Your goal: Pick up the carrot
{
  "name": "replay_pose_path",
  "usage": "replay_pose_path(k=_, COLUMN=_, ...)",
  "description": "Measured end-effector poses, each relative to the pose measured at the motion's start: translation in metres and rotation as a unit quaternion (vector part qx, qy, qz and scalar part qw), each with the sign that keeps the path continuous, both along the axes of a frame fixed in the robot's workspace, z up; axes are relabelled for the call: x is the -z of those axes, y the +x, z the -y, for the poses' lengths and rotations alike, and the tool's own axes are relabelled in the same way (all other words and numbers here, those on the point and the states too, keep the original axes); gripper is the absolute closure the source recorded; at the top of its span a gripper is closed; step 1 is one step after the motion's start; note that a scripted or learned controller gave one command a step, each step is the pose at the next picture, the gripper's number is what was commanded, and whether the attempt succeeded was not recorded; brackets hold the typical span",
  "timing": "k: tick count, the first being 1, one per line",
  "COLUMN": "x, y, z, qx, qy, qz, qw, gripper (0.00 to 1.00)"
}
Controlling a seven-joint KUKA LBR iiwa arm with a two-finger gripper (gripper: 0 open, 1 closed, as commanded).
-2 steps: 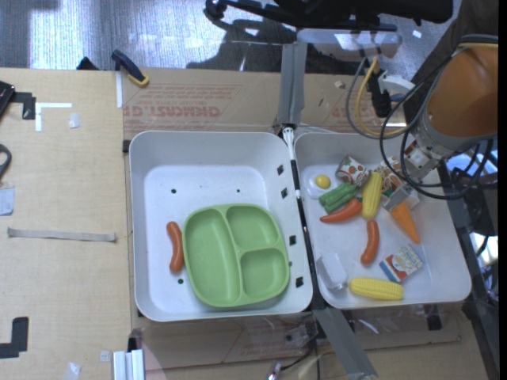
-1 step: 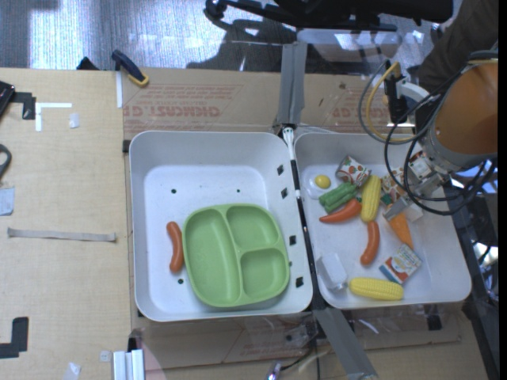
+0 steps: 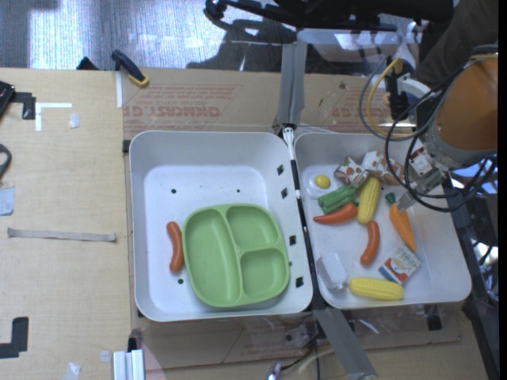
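Writing: mirrored red lettering is showing on the brown cardboard (image 3: 206, 105) behind the bins, too reversed and faint to read with certainty. A small printed carton (image 3: 399, 264) in the right bin (image 3: 453, 287) is carrying colourful print, illegible at this size; so is the snack packet (image 3: 348, 170) near that bin's back.

Carrot (image 3: 402, 224): lying in the right bin, toward its right side, long axis running roughly from the far edge toward the near edge, slightly slanted. The thick end is sitting farther back, the tapered tip pointing toward the near right. It is lying just right of the orange sausage (image 3: 370, 243) and near the upright corn cob (image 3: 368, 199).

Gripper (image 3: 405, 200): hanging just above the carrot's thick end, under the orange-banded wrist. Whether it is spread or closed cannot be told, and nothing is visibly in its grasp.

Other right-bin contents: fried egg (image 3: 320, 183), green pepper (image 3: 337, 196), red chilli (image 3: 336, 215), second corn cob (image 3: 376, 289), white block (image 3: 331, 269).

Left bin (image 3: 150, 275): green divided plate (image 3: 236, 253), with a sausage (image 3: 175, 246) lying beside its left edge.
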State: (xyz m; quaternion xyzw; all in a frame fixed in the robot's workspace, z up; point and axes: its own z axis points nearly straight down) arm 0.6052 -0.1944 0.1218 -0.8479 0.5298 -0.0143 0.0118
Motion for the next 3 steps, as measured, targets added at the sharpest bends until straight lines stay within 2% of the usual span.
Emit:
replay_pose_path(k=1, x=0.011, y=-0.050, z=-0.009, qx=-0.092, qy=-0.0125, qz=0.004, qw=0.9957, gripper=1.00)
replay_pose_path(k=2, x=0.028, y=-0.105, z=-0.012, qx=-0.131, qy=-0.0051, qz=-0.016, qw=0.9912, gripper=1.00)
replay_pose_path(k=3, x=0.028, y=-0.120, z=-0.039, qx=-0.155, qy=-0.0056, qz=-0.015, qw=0.9878, gripper=1.00)
